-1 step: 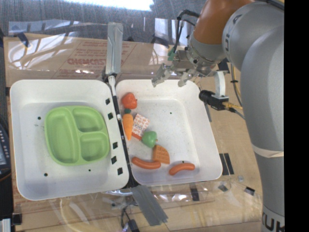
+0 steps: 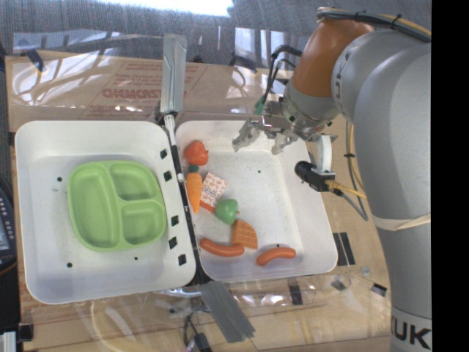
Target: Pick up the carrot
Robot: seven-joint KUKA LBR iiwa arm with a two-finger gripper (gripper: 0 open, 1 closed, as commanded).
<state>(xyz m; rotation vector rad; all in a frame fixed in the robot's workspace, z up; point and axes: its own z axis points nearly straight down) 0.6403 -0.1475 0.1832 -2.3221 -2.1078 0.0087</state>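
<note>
Arm over the right bin, carrot untouched.
The jaws [image 2: 258, 142] hang spread apart and hold nothing; the carrot [image 2: 193, 190] lies by the right bin's [image 2: 308, 204] left wall, at seven o'clock from them.

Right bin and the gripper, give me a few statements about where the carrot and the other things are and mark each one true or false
1. The carrot lies in the right bin, close to its left wall. True.
2. The gripper has the carrot between its fingers. False: it hangs over the bin's far end with nothing between them, apart from the carrot.
3. The green divided plate sits in the left bin. True.
4. The two sausages lie on the green plate. False: both lie near the right bin's near edge.
5. A tomato sits just beyond the carrot's top. True.
</note>
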